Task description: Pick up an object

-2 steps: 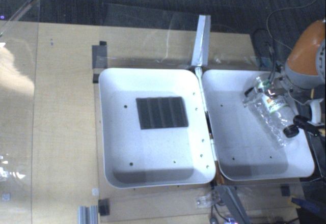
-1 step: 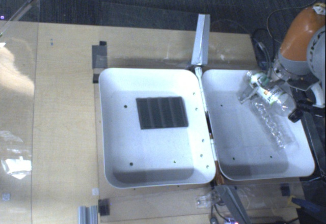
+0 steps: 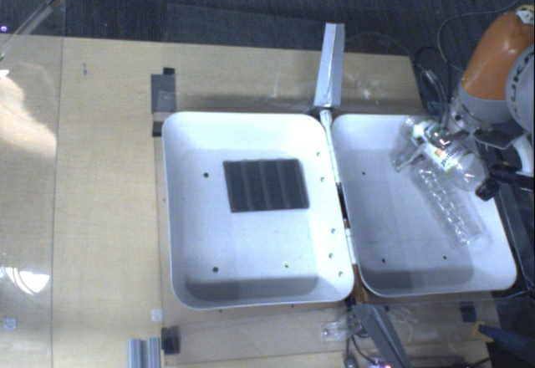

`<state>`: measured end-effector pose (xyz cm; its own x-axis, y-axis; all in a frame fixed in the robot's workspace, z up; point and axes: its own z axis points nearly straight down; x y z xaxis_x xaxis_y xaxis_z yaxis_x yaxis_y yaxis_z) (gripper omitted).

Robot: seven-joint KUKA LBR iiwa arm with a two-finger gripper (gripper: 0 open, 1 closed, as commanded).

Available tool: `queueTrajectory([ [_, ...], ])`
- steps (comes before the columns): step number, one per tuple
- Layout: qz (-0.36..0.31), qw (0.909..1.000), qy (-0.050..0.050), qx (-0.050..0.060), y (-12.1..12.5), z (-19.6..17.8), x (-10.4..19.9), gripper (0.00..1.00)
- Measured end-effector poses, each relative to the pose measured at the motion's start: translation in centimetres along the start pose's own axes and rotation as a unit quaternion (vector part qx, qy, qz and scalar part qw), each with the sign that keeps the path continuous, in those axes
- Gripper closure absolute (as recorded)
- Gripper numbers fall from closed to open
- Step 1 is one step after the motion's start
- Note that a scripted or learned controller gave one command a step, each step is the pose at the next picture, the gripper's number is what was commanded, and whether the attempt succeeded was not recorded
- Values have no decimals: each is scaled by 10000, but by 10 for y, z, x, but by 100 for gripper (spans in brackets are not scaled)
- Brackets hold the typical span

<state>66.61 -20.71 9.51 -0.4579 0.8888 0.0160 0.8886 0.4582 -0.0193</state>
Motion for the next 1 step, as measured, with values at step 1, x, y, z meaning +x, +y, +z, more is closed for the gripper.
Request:
queueTrajectory([
  [1,-19,10000,-8,10,0,-9,0,100],
])
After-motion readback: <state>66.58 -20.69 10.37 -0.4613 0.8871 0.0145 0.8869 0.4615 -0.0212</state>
